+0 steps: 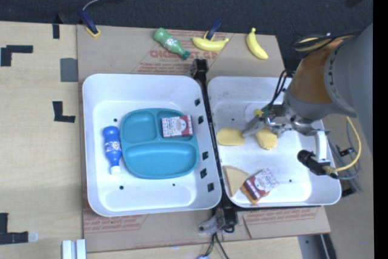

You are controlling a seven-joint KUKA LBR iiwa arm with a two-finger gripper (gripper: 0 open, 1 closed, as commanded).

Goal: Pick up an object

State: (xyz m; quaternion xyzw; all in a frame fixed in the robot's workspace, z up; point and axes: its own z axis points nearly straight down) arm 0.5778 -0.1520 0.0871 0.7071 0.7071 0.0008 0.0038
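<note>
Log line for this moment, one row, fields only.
arm: over right bin | hand: low between two yellow pieces | nothing seen held | left bin: blue tray, bottle

Right bin's got two pale yellow lumps near its middle: an oval one (230, 137) lying flat on the left, and a rounder one (267, 141) just right of it.

The gripper (259, 124) is low in the right bin (315, 194), between two yellow pieces (230, 137) near the bin's middle. A red packet (259, 184) lies by the front edge. In the left bin (97, 191), a blue divided tray (159, 151) carries a red carton (176, 126), with a blue bottle (111, 149) beside it.
</note>
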